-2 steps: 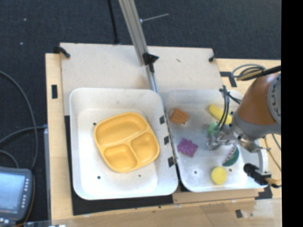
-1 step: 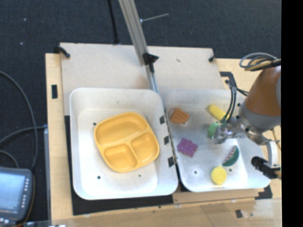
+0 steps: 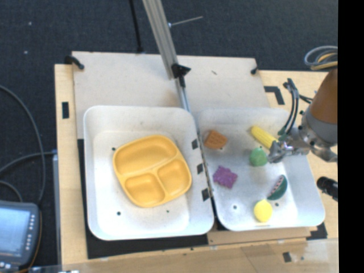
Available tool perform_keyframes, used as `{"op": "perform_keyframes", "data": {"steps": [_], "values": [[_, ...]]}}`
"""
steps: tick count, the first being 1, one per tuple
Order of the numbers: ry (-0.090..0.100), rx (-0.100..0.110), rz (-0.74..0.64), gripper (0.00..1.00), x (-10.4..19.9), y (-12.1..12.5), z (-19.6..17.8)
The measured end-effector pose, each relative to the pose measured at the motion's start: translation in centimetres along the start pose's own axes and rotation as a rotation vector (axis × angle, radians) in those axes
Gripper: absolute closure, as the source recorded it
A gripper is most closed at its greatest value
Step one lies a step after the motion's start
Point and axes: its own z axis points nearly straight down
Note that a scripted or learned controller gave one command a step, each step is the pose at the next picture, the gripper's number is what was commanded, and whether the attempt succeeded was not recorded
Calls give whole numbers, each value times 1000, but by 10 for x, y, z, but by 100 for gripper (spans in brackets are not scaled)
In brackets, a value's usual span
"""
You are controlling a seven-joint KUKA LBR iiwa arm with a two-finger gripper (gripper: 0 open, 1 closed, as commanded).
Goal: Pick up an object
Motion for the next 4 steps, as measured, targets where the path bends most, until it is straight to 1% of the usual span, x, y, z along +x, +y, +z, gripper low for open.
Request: {"op": "perform_keyframes", "data": {"steps": [1,2,3,4], "values": [[0,-1,-1,100,-2,2,-54],[3,6,-4,100,50,6,-41],[3,8,-4,100,100,19,-32],[4,4,-6,100,148,23,-42]]}}
